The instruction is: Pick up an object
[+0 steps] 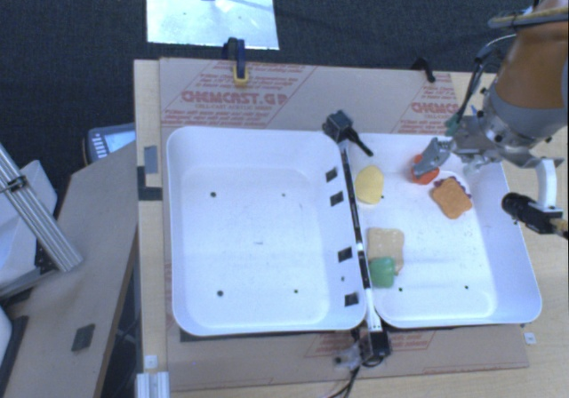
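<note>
My gripper (452, 160) hangs over the far part of the right bin (507, 298), open, with nothing seen between its fingers. A small red-orange object (423, 174) lies on the bin floor right at the tip of the left finger (435, 155), partly covered by it. An orange toast-shaped piece (452, 199) lies just below the gripper. Further left in the same bin are a yellow rounded object (369, 184), a pale tan square (386, 242) and a green object (383, 273) touching the square's near edge.
The left bin (258, 227) sits beside the right one, with a black-clipped divider (351, 218) between them. A black fixture (340, 127) stands at the divider's far end. The arm's grey-orange body (533, 67) fills the upper right; a black part (524, 208) juts over the bin's right rim.
</note>
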Robot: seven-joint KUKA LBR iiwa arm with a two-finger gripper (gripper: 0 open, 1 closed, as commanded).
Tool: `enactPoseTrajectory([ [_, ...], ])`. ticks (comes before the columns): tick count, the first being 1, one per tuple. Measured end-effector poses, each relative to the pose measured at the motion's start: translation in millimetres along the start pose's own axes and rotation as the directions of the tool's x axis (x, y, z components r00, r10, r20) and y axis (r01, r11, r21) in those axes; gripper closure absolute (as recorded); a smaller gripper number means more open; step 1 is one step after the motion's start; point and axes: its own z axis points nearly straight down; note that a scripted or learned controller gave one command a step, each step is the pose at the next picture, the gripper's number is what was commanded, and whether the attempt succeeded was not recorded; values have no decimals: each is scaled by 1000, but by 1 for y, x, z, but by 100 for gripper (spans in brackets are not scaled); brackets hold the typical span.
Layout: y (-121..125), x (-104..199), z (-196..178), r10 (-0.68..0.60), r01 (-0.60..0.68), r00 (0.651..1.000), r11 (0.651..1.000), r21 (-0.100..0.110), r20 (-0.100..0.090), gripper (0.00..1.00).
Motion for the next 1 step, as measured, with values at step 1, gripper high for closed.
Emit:
enactPoseTrajectory([
  [1,1,0,-11,-2,2,1000,1000,-4,0,100],
])
